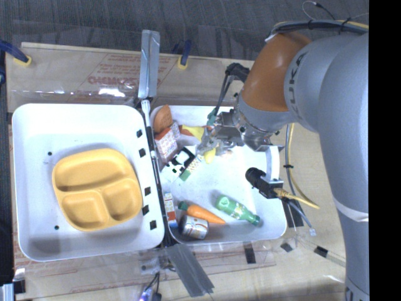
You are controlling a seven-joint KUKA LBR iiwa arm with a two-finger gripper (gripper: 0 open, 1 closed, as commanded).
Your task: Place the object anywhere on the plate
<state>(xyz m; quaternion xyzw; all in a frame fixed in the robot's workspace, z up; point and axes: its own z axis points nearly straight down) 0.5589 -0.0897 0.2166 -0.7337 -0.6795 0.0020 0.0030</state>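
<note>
One yellow three-compartment plate (96,187) far left of the gripper (213,144), finger state unclear, one carrot (205,213), one green bottle (237,209), one can (193,228) below it

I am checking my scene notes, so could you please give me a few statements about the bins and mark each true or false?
1. The yellow plate lies in the left bin. True.
2. A carrot lies on the plate. False: it lies in the right bin, near the front edge.
3. The green bottle is in the right bin. True.
4. The tool hangs over the left bin. False: it is over the right bin's back part.
5. The can stands beside the plate. False: it is in the right bin, by the carrot.
</note>
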